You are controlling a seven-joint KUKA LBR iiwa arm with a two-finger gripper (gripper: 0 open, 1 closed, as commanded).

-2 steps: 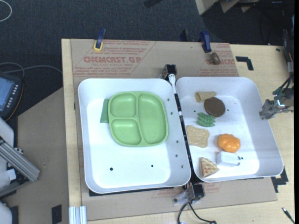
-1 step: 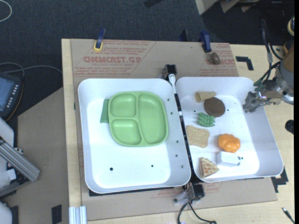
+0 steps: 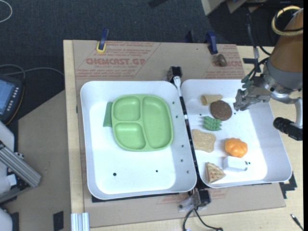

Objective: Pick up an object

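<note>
The bins (image 3: 96,143) look like smooth, glossy white plastic; the green tray (image 3: 142,121) like matt plastic; the desk (image 3: 72,105) like printed brown cardboard.

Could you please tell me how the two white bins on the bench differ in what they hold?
The left bin holds one green divided plate; the right bin holds several small toy foods, including a brown patty and an orange piece. The gripper hangs over the right bin, not the left. Both are shallow and white.

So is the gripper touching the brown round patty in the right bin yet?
Cannot tell. In the camera view the gripper sits right at the brown patty's right edge, but no clear gap or contact shows from this slanted angle.
</note>
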